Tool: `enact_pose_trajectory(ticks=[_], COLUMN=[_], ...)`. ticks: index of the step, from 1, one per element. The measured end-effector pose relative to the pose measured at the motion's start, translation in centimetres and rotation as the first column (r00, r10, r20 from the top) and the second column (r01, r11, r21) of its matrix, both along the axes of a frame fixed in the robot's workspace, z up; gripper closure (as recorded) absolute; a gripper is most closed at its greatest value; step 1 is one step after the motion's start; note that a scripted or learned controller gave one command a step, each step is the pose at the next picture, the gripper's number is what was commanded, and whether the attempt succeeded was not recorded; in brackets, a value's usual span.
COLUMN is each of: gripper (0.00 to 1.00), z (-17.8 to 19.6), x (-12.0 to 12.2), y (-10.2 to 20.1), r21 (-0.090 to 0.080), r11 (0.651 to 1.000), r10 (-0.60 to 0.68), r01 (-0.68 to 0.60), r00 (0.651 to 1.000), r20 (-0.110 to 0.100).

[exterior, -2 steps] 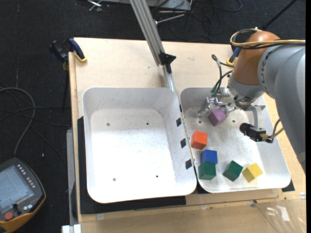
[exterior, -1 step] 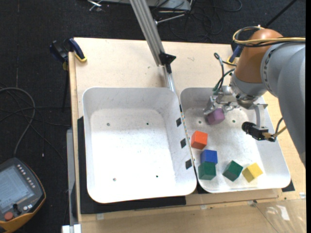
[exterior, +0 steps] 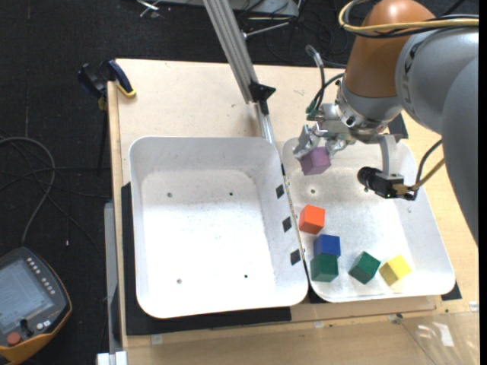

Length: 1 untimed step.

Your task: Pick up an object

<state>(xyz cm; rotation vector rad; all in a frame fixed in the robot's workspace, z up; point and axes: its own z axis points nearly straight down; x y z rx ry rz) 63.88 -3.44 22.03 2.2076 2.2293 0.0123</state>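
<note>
My gripper (exterior: 315, 147) hangs over the back left of the right bin (exterior: 426, 226), shut on a purple cube (exterior: 315, 160) that shows between and just below its fingers, lifted off the bin floor. On the bin floor below lie an orange cube (exterior: 312, 219), a blue cube (exterior: 328, 245), a dark green cube (exterior: 324, 268), a second green cube (exterior: 364, 267) and a yellow cube (exterior: 395, 270).
The left bin (exterior: 152, 204) sits beside the right one, their rims meeting near the middle. A slanted metal pole (exterior: 232, 40) rises behind the bins. A black cable fitting (exterior: 384, 182) hangs under the wrist. A pendant (exterior: 30, 303) lies off the bench at lower left.
</note>
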Motion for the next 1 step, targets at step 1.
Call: enact_pose_trajectory(ticks=[1], gripper=[1.0], z=[-2.66], x=[0.61], y=[8.12], r21=[0.0], r11=[1.0], r10=[0.0], r01=[0.0], r00=[1.0], r20=[-0.01])
